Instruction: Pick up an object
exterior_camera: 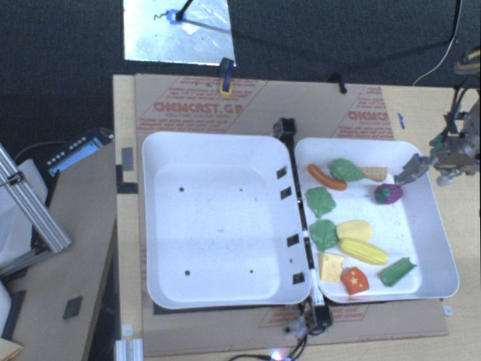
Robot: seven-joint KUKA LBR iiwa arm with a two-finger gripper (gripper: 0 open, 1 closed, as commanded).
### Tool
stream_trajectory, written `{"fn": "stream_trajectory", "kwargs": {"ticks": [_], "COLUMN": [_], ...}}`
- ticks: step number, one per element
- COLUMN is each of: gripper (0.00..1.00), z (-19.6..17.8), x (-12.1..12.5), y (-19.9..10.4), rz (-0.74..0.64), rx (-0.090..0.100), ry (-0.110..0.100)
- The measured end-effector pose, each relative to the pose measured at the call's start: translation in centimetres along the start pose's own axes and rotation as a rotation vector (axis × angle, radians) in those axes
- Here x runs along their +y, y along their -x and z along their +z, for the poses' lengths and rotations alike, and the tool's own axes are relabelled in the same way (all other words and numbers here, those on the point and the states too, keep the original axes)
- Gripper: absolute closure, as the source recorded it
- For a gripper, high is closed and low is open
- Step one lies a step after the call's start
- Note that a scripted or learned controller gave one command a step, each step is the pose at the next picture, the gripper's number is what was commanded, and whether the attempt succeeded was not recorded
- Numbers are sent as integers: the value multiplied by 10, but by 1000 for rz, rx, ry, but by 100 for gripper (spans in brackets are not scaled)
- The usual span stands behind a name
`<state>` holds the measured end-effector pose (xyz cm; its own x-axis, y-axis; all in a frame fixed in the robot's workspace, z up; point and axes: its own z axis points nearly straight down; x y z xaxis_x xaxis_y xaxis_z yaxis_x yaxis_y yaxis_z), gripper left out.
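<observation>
A single fixed camera is mounted above the bench (248,96) and looks down on it at a slant, from the bench's near long side toward its far edge. The framing is wide: both white bins fit whole within it, the left bin (161,224) near the centre and the right bin (432,232) toward the right margin, with dark floor visible beyond the bench's far edge and a neighbouring table surface (68,224) at the left. The bench edges run slightly skewed to the frame, so the view is not squared to the bench. The arm's gripper (415,170) enters at the right margin.
</observation>
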<state>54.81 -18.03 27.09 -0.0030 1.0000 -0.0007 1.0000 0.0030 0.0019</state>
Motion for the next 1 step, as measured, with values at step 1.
{"fn": "stream_trajectory", "kwargs": {"ticks": [1], "gripper": [100], "z": [-11], "x": [1], "y": [0], "rz": [-4], "rx": [-1], "ry": [3]}}
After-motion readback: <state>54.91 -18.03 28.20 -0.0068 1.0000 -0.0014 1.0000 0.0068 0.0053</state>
